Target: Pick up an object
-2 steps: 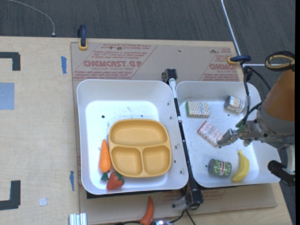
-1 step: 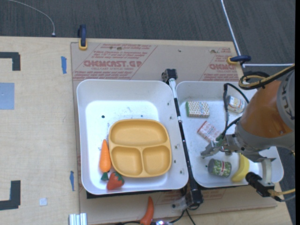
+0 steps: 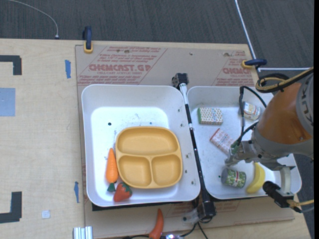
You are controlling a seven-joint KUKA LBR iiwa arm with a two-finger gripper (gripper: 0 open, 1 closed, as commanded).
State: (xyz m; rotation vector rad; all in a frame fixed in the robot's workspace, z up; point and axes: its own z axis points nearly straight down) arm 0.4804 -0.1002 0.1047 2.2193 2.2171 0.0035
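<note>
The gripper (image 3: 234,158) hangs in the right bin (image 3: 219,96) just above a green can (image 3: 234,178); its state cannot be told. A banana (image 3: 256,179) lies beside the can.

Can (image 3: 234,178) and banana (image 3: 257,179) crowd tool (image 3: 234,157)

Grey robot arm (image 3: 291,133) wearing 1 orange band

A broad, rounded orange band (image 3: 281,121) is wrapping the arm above a grey wrist section, black cables (image 3: 246,128) are looping down its side, yellow-and-black cable (image 3: 279,81) is curling over the top, and a small metal-grey gripper (image 3: 235,157) is showing at the tip.
</note>
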